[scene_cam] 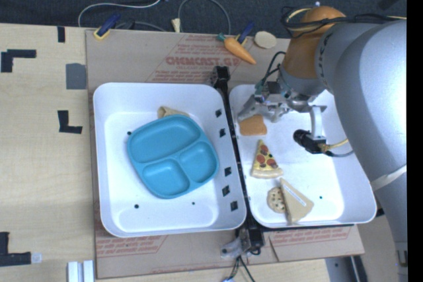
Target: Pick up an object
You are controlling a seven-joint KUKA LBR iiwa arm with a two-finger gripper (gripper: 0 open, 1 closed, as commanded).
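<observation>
My gripper hangs low over the far left part of the right bin, open, with its two grey fingers spread apart. A tan toast-like piece lies on the bin floor just in front of the fingertips, and nothing sits between them. A pizza slice lies nearer the front. At the front of the bin a round cookie rests beside a pale cheese wedge.
The left bin holds a blue divided plate with a tan piece peeking out behind it. A toy carrot and a beige round item lie on the cardboard behind the bins. The black divider runs between the bins.
</observation>
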